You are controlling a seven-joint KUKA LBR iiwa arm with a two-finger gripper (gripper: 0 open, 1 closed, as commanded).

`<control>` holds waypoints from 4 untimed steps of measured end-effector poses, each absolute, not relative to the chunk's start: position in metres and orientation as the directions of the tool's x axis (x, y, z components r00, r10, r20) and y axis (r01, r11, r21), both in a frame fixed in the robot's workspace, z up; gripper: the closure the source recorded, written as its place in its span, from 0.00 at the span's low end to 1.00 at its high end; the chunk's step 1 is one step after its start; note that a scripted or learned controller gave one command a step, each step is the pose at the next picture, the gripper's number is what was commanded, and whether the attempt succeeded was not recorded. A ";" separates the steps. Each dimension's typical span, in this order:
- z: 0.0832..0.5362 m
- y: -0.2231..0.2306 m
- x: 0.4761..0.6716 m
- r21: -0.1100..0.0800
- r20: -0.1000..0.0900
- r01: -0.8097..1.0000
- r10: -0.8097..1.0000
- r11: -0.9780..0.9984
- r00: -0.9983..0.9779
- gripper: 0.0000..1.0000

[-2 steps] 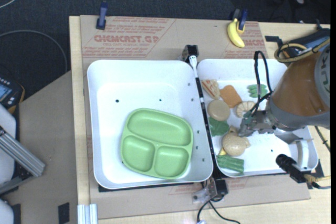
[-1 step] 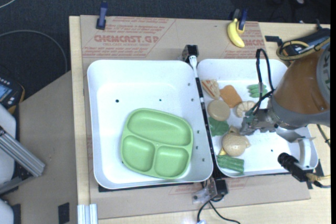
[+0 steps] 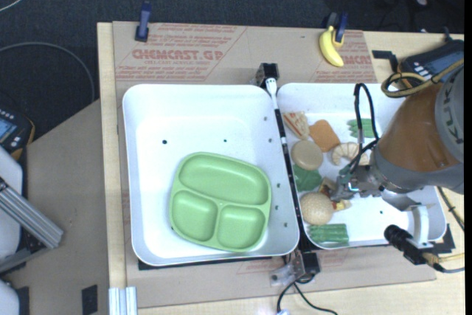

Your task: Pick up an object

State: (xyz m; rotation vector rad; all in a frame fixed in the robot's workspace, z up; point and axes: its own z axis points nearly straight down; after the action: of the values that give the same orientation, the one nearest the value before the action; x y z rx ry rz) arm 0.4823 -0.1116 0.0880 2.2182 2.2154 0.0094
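pale green tray point(image 3: 220, 201), white bins point(image 3: 147, 158), yellow banana point(image 3: 330, 48)

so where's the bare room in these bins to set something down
The left bin has bare floor along its far side and left wall, around the green divided tray. The right bin is crowded: food pieces cluster along its left side, with the gripper low among them. Bare floor shows near the arm, toward the front.

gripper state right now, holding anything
gripper: cannot be told; it sits low in the right bin among the food items.
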 end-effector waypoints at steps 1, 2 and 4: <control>0.100 -0.111 0.483 0.013 -0.002 1.000 1.000 -0.001 0.001 1.00; 0.110 -0.111 0.483 0.014 -0.003 1.000 1.000 -0.002 0.002 1.00; 0.129 -0.111 0.483 0.018 -0.005 1.000 1.000 -0.002 0.002 1.00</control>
State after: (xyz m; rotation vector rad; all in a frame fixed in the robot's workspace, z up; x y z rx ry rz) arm 0.4834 -0.1111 0.1294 2.2127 2.2073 0.0137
